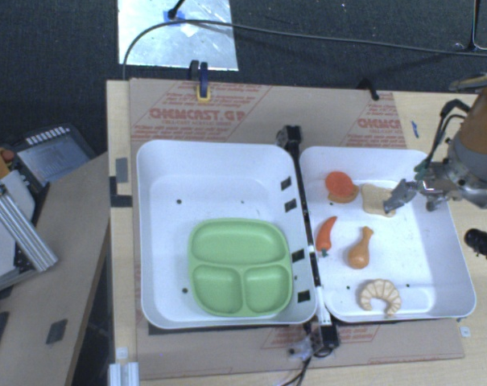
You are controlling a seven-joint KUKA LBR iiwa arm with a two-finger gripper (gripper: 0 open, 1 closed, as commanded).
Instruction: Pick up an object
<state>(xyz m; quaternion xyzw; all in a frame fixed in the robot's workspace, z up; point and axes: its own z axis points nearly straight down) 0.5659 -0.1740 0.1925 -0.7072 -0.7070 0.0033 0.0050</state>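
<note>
Gripper [406, 193] hangs over the right bin [452, 284], fingers spread, holding nothing, one fingertip just beside the beige slice [374, 199] near the far wall. This looks like the approach; next it must descend and close on the slice. A tomato [340, 186] crowds its left; a drumstick [360, 248] and croissant [380, 295] lie nearer.

Bench [118, 240] bears left bin [158, 167], right bin [452, 256].

One fixed camera looks down at a slant — from above the bench [251, 103] — taking in both bins [219, 163].
</note>
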